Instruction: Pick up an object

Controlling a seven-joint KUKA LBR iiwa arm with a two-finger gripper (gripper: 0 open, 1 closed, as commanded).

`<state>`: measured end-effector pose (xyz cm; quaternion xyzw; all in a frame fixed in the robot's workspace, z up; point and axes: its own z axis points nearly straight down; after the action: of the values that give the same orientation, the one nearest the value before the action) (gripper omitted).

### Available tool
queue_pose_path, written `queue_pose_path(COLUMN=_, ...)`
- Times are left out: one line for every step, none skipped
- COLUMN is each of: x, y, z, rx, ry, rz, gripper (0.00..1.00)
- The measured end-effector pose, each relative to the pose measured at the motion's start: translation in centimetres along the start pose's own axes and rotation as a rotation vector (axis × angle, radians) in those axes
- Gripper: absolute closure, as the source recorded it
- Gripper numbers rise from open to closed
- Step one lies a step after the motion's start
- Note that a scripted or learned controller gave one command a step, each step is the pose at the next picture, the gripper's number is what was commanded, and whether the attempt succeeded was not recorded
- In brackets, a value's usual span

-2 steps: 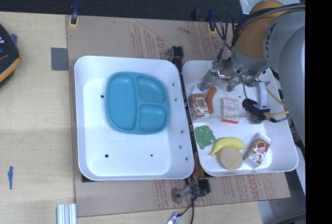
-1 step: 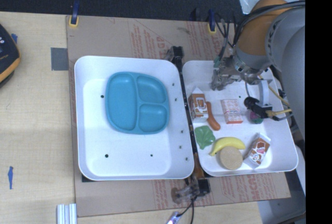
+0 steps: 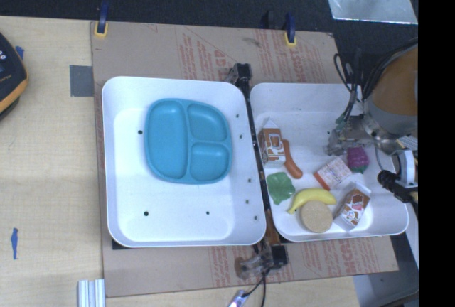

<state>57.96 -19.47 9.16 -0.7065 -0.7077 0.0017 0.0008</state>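
Divided plate [image 3: 188,140] in left bin [image 3: 114,156]; banana [image 3: 311,197] in right bin [image 3: 306,96]

Blue divided plate [image 3: 188,141] in left bin [image 3: 121,213]; claw [image 3: 346,140] over purple toy [image 3: 357,158].

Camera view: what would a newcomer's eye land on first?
First, the bright blue divided plastic plate, alone in the left white bin. Next, the heap of toy food in the right white bin: a yellow banana, an orange carrot, a green leafy piece and small printed cartons. At that bin's right side, the grey arm's gripper sits low beside a purple toy.
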Motion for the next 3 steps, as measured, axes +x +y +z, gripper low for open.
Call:
queue_pose_path(x=1.4, y=-0.7, z=-9.5, rx=-0.002, ry=0.001, rz=-0.002, gripper=1.0)
queue_pose_path(x=1.4, y=-0.8, z=-9.4, rx=-0.001, ry=0.001, rz=-0.002, gripper=0.0)
queue_pose_path(x=-1.4, y=-1.6, z=-2.0, rx=-0.017, ry=-0.006, rz=-0.005, gripper=0.0)
